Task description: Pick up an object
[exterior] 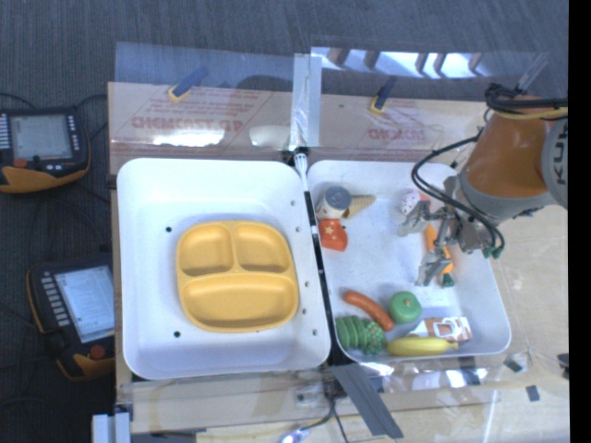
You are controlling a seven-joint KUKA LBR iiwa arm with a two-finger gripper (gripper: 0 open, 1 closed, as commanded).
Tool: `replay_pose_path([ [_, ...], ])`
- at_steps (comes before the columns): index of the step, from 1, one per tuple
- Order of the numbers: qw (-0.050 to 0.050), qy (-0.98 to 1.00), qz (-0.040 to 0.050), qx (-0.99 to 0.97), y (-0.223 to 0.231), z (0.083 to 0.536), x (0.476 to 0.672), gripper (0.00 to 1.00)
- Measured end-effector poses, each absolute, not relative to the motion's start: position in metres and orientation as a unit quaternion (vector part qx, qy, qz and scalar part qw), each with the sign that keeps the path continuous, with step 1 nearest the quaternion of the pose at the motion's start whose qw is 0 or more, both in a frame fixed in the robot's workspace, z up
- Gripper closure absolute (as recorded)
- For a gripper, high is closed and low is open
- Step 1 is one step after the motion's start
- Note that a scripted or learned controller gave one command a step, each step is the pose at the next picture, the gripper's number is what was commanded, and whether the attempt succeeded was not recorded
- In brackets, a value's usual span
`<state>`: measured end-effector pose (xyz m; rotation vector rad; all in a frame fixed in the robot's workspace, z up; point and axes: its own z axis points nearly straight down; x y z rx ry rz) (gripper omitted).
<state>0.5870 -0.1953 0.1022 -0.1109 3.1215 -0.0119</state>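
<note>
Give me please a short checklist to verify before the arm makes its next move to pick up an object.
1. Gripper is over the right bin: ok.
2. Orange object sits by the gripper: ok.
3. Object is between the jaws: cannot tell.
4. Jaws open or shut: cannot tell.
5. Other items, banana and green ball, lie apart from the gripper: ok.
6. Yellow tray rests in the left bin, out of the path: ok.

We saw open floor in the middle of the right bin [499, 317]. Toys crowded its lower edge, like the banana [420, 345] and green apple [404, 305].
</note>
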Motion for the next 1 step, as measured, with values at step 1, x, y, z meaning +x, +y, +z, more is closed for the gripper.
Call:
replay_pose_path([
  [1,0.007,1.000,0.0002,0.029,-0.1979,0.0908,0.5810,0.00],
])
